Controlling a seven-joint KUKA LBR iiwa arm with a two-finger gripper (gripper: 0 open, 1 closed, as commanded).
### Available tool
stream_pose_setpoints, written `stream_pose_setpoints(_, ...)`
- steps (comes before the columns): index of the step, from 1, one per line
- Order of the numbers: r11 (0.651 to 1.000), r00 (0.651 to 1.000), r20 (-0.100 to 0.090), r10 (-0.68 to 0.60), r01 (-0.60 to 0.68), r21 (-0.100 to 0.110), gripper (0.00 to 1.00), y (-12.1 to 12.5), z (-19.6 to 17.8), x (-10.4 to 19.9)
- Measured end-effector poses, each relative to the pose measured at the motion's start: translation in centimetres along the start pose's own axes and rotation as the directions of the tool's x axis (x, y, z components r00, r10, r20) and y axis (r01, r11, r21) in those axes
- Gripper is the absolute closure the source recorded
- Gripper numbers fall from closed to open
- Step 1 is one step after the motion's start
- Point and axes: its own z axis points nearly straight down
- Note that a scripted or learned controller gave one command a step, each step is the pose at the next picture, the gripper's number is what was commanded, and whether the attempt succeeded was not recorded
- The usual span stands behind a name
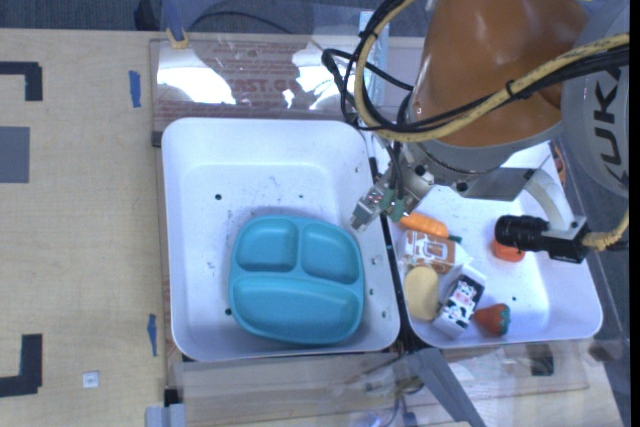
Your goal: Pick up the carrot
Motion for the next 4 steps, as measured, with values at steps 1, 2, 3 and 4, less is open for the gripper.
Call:
stream_pose_setpoints(1, 0.928, 0.928, 0.001, 0.373, -0.373, 0.006, 1.0, 4.7, 4.3, -1.4)
stream_pose_setpoints(2, 0.966, 0.966, 0.003, 0.259, -0.259, -0.004, 1.0, -1.7, -11.1, -5.4)
stream_pose_setpoints(3, 0.937, 0.938, -0.002, 0.348, -0.348, 0.014, 1.0, -3.4, 7.3, -3.4)
stream_pose_setpoints(4, 0.794, 0.794, -0.001, 0.607, -0.607, 0.012, 1.0, -6.1, 14.5, -6.4)
